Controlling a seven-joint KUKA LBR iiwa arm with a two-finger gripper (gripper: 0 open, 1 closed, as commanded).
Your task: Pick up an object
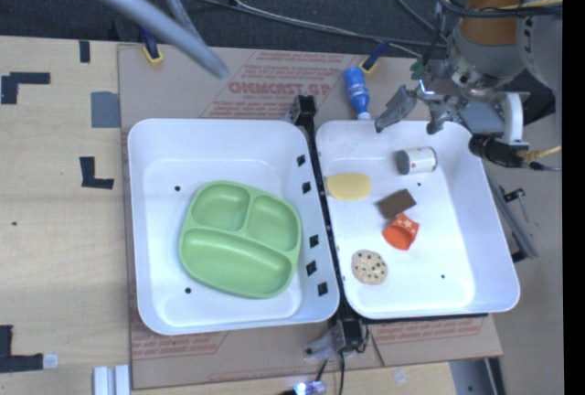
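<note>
In the left bin (151, 146) lies a green divided plate (241, 238), broad and stiff, best taken by its rim. In the right bin (475, 229) lie a yellow oval piece (348, 186), a cookie (369, 267), a brown block (397, 202), an orange piece (401, 231) and a small white cylinder (416, 161); all look light, and the cylinder could roll, so pinch across its sides. The end effector (413, 112) hovers over that bin's far edge, fingers spread, pinching nothing.
</note>
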